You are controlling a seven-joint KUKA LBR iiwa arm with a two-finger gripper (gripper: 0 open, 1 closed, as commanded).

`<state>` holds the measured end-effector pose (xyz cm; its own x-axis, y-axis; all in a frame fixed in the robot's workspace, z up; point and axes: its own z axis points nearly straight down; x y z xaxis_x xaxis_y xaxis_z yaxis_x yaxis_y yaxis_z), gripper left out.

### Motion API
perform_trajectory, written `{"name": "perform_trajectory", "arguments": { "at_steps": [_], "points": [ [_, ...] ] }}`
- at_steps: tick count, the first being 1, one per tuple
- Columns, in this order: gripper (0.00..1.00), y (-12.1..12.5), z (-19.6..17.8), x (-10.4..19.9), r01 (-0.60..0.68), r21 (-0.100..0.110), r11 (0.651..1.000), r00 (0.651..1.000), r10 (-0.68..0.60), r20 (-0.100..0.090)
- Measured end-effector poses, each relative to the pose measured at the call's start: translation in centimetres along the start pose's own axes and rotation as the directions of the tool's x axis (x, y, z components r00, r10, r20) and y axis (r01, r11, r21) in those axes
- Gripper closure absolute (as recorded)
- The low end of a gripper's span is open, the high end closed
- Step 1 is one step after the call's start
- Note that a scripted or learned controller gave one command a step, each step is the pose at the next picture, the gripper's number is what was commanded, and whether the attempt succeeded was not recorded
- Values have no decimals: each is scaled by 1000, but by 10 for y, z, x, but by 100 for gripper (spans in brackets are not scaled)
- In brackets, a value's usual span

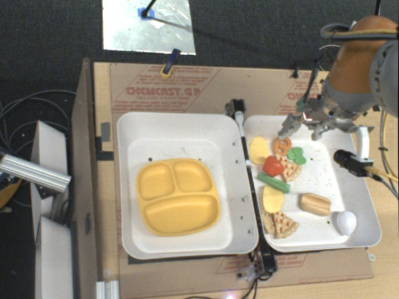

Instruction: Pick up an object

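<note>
The right bin (358, 232) holds several toy foods. Among them are a yellow piece (258, 149), an orange pretzel (282, 146), a green leafy piece (297, 155) and a red pepper (273, 166). Nearer the front lie a green bean pod (274, 182), a yellow lemon slice (272, 199), a bread roll (315, 204), a white egg (344, 222) and a pizza slice (280, 225). My gripper (304, 129) hangs over the back of this bin, just above and behind the pretzel and the green piece. It is open, with nothing between its fingers.
The left bin (137, 136) carries a yellow divided tray (179, 195). A black divider rail (248, 173) runs between the bins. A black connector with a white bracket (353, 161) juts over the right bin's right side. Cables and a metal bar lie at far left.
</note>
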<state>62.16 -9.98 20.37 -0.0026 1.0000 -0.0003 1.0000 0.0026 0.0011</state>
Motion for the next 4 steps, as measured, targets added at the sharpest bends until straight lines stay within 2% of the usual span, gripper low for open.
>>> {"name": "perform_trajectory", "arguments": {
  "at_steps": [1, 2, 3, 4],
  "points": [
    [0, -1, 122, -9, -2, -4, 1000, 1000, 2, 2],
    [0, -52, 116, 11, -2, -7, 1000, 1000, 2, 2],
    [0, -85, 118, 17, -2, -3, 1000, 1000, 2, 1],
    [0, -137, 119, 3, -5, 2, 1000, 1000, 5, -1]
  ]
}}
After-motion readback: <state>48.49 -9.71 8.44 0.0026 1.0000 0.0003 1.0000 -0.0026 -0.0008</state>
